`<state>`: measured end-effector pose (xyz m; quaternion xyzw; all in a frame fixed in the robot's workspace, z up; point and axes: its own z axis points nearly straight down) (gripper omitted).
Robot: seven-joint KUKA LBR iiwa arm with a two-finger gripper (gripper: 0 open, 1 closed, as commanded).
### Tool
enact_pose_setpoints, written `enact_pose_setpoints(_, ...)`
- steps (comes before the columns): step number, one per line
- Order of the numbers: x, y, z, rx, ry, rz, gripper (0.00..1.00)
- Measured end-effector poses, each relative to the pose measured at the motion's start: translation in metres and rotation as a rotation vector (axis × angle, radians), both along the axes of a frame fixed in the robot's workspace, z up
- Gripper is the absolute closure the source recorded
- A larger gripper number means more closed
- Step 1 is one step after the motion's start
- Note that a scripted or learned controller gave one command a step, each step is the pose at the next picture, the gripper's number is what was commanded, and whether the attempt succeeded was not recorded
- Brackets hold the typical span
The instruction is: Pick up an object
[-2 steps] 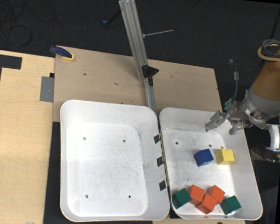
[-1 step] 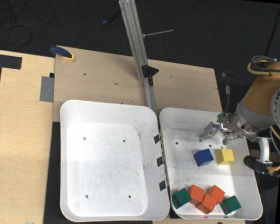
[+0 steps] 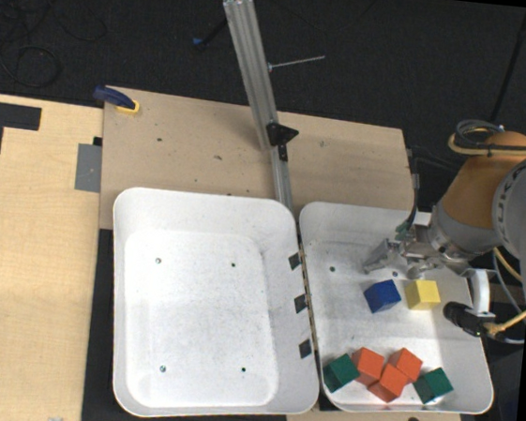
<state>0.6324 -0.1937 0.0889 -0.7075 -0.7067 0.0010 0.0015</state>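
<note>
Wooden counter (image 3: pixel 195 145) carries two white bins side by side. Left bin (image 3: pixel 140 210): nothing in it. Right bin (image 3: pixel 336 227): blue cube (image 3: pixel 382 296) and yellow cube (image 3: pixel 422 294) mid-bin, just beside each other, both turned slightly askew, no long axis. Near front rim: cluster of three orange blocks (image 3: pixel 387 368) flanked by two green blocks (image 3: pixel 340 370). End effector (image 3: pixel 399 258) low over right bin, just behind blue cube; grip state cannot be determined. Open floor in bin's rear-left portion.
</note>
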Motion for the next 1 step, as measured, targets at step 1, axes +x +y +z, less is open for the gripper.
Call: enact_pose_setpoints(1, 0.0003, -0.0006, 0.0116, 0.0, -0.001, -0.002, 1.0)
